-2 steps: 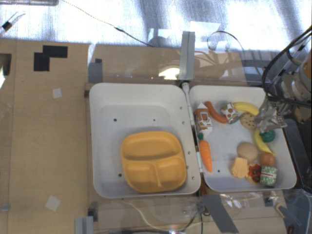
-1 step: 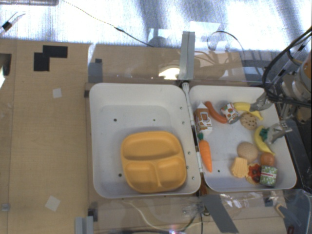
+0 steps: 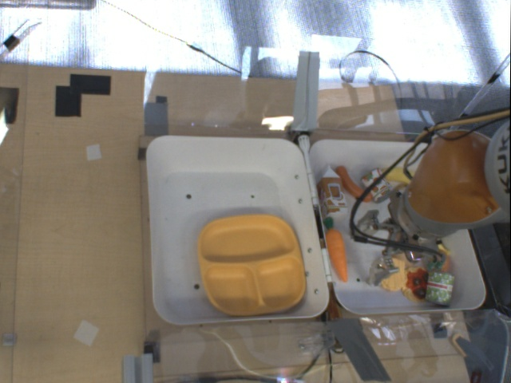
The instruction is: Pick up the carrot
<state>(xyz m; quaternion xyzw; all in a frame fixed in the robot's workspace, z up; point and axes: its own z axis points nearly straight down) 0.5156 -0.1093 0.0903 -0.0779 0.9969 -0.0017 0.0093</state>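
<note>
The carrot [image 3: 338, 254] is orange with a green top. It lies lengthwise on the floor of the right bin [image 3: 351, 300], close against its left wall. My gripper [image 3: 385, 252] hangs low in the same bin, just right of the carrot and apart from it. The arm's orange band [image 3: 451, 178] sits over it and hides part of the bin. Nothing shows between gripper and carrot.
In the left bin [image 3: 172, 174] lies a yellow divided tray [image 3: 251, 263]. The right bin also holds a brown bottle [image 3: 330, 195], an orange-red piece [image 3: 349, 181], a yellow item [image 3: 392, 279], a red item [image 3: 416, 281] and a green-white can [image 3: 439, 287].
</note>
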